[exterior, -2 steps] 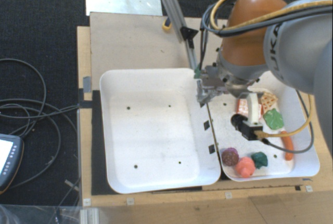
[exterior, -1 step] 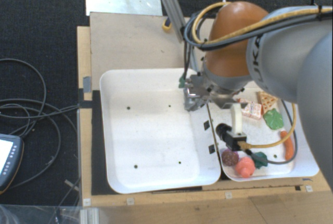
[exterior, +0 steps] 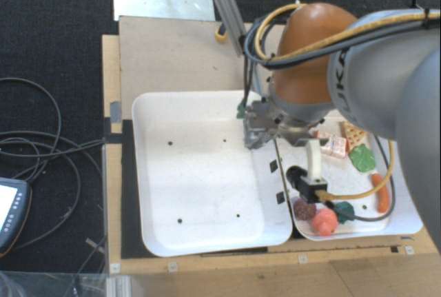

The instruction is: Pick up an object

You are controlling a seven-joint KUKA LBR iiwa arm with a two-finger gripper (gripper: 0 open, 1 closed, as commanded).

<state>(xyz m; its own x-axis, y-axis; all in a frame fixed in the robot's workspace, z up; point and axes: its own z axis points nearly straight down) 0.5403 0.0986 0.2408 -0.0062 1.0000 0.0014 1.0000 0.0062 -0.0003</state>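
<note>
Far left, off the bench: control pendant (exterior: 8, 209), cut by the frame edge, with black cables (exterior: 48, 151) looped beside it.

Left bin (exterior: 200, 178): white, shallow, a few dark specks on its floor.

Gripper (exterior: 256, 127): hangs over the seam between the two bins, at the left bin's right rim, toward the far end.
- Width of opening: cannot be told, the working end being masked by the wrist and the orange band (exterior: 313, 47).
- Nothing seen held.
- Small green speck (exterior: 241, 109) at its upper-left edge, too small to name.

Right bin (exterior: 372, 227): largely hidden under the grey arm (exterior: 393, 75). Holds every candidate for the pick, all to the right of the gripper and most of them nearer the front rim:
- pink-and-white box (exterior: 335, 146) — nearest, just right of the wrist;
- waffle-like piece (exterior: 353, 131), just beside the box, partly under the arm;
- green leaf shape (exterior: 363, 158), just below the waffle-like piece;
- dark berry (exterior: 304, 209) and pink round fruit (exterior: 325, 221), side by side near the front rim, seemingly touching;
- dark green scrap (exterior: 342, 211), against the fruit;
- carrot (exterior: 381, 193), long axis near up-and-down in view, farthest right.

Judged next: a shift rightward into the right bin. The box is probably the shortest reach, though crowded by its neighbour.
</note>
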